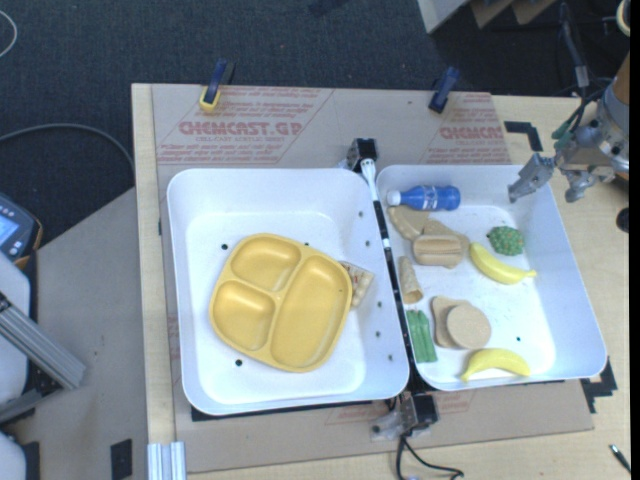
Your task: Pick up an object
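My gripper point(553, 182) hangs over the far right corner of the right bin point(578, 308), open, with nothing between its fingers. In that bin lie a blue bottle point(428, 198), a green broccoli piece point(507, 239), two yellow bananas point(500, 265) point(497, 364), tan bread pieces point(438, 248), a round tan biscuit point(467, 325), a tan stick point(410, 279) and a green bean pod point(421, 335). The broccoli is the nearest of these to the gripper, lying below and left of it.
The left bin point(190, 218) holds a yellow divided plate point(282, 300) with a small tan item point(358, 280) at its right edge. Clamps point(213, 86) point(444, 89) stand at the back of the bench. The arm point(610, 133) comes in from the right.
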